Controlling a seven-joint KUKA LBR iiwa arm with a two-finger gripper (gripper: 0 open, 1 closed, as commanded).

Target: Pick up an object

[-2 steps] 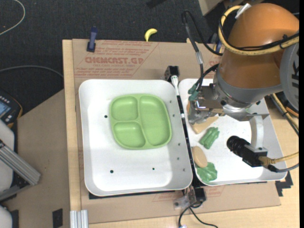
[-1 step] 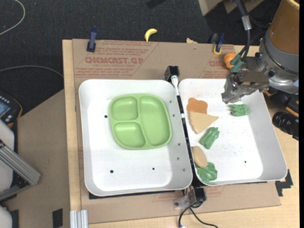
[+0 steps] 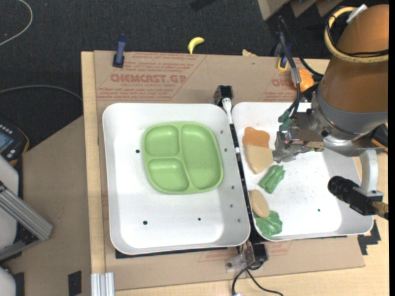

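One gripper (image 3: 285, 153) hangs low in the right bin (image 3: 321, 224), just beside the tan piece (image 3: 259, 159); its grip state is unclear.

You see a matt green plastic divided tray (image 3: 183, 157) lying in the smooth, glossy white plastic left bin (image 3: 123, 214). Beneath both bins, brown printed cardboard (image 3: 160, 79) looks dull and papery, while the arm's orange band (image 3: 361, 54) shines like polished plastic.
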